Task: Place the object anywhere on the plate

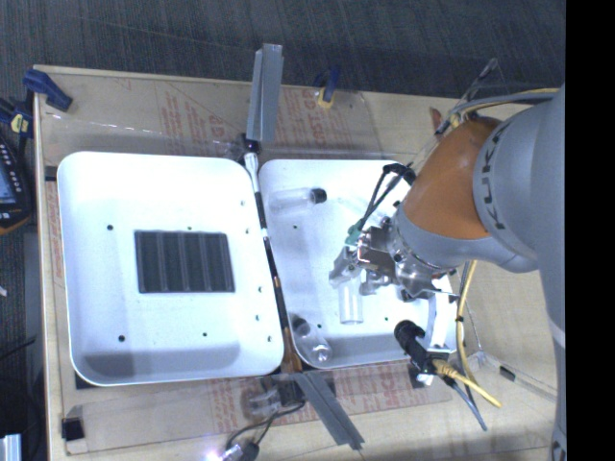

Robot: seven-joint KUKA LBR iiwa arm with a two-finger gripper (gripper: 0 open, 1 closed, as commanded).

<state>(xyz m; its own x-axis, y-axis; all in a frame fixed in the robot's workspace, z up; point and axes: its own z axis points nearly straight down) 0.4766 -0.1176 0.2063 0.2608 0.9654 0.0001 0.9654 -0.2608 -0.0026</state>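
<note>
The plate [184,261] is a dark grey ribbed rectangle lying flat in the middle of the left bin [86,190]. My gripper [352,275] hangs low over the middle of the right bin [288,257], well to the right of the plate. Just below it a pale cylindrical piece [348,307] stands out against the bin floor; I cannot tell whether it is a loose object or part of the gripper. A small translucent object with a dark end [309,197] lies near that bin's far left corner.
Two small shiny round pieces [304,327] [320,353] sit at the right bin's near left corner. The arm's orange band [447,185] and grey body cover the bin's right side. Cables [452,373] trail off the near right edge. A metal bar [263,94] stands behind the bins.
</note>
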